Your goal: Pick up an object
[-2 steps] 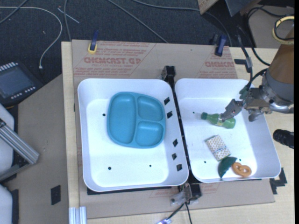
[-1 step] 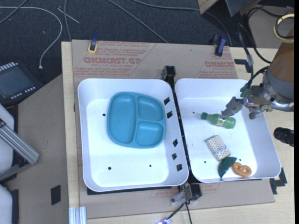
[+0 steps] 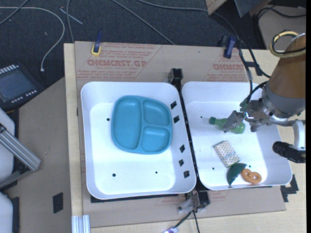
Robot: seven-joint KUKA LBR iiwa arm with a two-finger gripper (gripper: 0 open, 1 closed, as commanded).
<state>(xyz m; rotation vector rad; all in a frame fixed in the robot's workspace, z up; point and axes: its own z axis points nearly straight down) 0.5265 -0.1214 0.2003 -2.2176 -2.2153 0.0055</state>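
Note:
In the right bin (image 3: pixel 209 93) a green bottle-like object (image 3: pixel 220 123) lies on its side near the middle. My gripper (image 3: pixel 239 121) hangs low over its right end, reaching in from the right, and hides part of it. A small patterned box (image 3: pixel 227 153) lies below it. Near the bin's front edge sit a dark green leaf-shaped piece (image 3: pixel 235 173) and an orange ring (image 3: pixel 252 176), side by side.
The left bin (image 3: pixel 131 174) holds a blue divided plate (image 3: pixel 141 124). A row of black clips (image 3: pixel 181 144) runs along the wall between the bins. Cables (image 3: pixel 250 67) hang past the right bin's far edge beside the arm.

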